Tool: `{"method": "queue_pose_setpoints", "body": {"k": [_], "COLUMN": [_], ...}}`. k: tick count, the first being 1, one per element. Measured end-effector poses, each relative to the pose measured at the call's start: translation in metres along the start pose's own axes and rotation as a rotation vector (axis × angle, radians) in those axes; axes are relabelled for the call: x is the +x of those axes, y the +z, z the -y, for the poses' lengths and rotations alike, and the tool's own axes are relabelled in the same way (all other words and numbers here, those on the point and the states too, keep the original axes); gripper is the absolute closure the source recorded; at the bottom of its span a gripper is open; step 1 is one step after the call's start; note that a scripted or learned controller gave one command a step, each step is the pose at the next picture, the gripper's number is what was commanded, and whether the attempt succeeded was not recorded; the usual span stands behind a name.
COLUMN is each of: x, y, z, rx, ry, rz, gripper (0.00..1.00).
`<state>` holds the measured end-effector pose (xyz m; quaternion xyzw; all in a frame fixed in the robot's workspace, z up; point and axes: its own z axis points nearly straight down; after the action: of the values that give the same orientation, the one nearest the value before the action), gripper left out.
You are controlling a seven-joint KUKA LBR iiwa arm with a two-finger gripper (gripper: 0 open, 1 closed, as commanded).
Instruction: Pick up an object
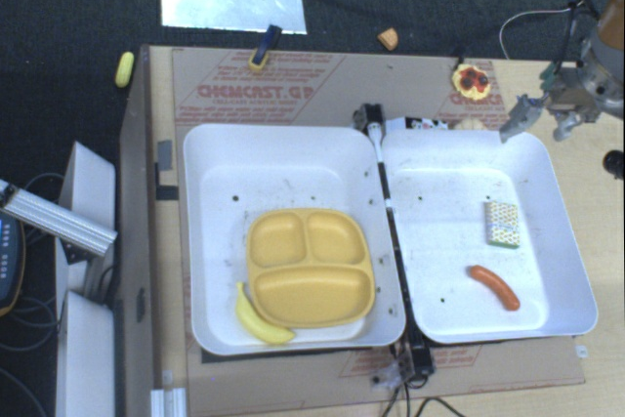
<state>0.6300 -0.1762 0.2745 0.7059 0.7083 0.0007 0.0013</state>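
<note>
- Jaws: the gripper (pixel 543 115) hangs at the right bin's (pixel 562 210) two o'clock corner, its two fingers (pixel 519 117) spread wide, nothing between them.
- Nearest pick: the patterned sponge block (pixel 502 224), at seven o'clock from the jaws, lying flat with bare floor around it. You should centre over it and close across its short sides.
- Alternative: the sausage (pixel 494 287), farther toward six o'clock; round, likely to roll, so straddle its middle.
- Left bin (pixel 210 210): yellow divided plate (pixel 311 267), with a banana (pixel 258 319) touching its seven o'clock edge; crowded, a poorer choice.
</note>
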Motion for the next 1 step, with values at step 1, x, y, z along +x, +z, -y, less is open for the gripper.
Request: {"method": "queue_pose_setpoints", "body": {"k": [1], "x": [-0.0306], "y": [0.0814], "z": [0.0728], "rx": [0.003], "ry": [0.002], "rz": [0.0], "gripper": [0.0]}}
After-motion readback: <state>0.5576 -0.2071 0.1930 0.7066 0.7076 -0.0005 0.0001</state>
